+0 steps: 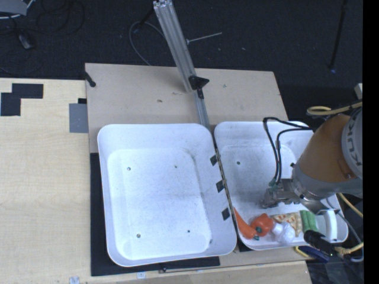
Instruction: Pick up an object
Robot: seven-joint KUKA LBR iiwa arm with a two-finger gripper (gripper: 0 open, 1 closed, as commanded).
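End effector low in right bin, finger state cannot tell (too dark, small). Objects clustered at near edge: orange toy, green block. Advise centring over one item before descending.

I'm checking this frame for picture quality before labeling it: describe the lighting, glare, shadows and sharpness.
Camera view: even overhead light, no hard glare; the left bin and right bin read bright white but keep their speckle. The floor behind the bench is nearly black. Soft shadow lies under the gripper. The heap around the orange object is small and soft, hard to identify. The arm's orange band is slightly blurred.
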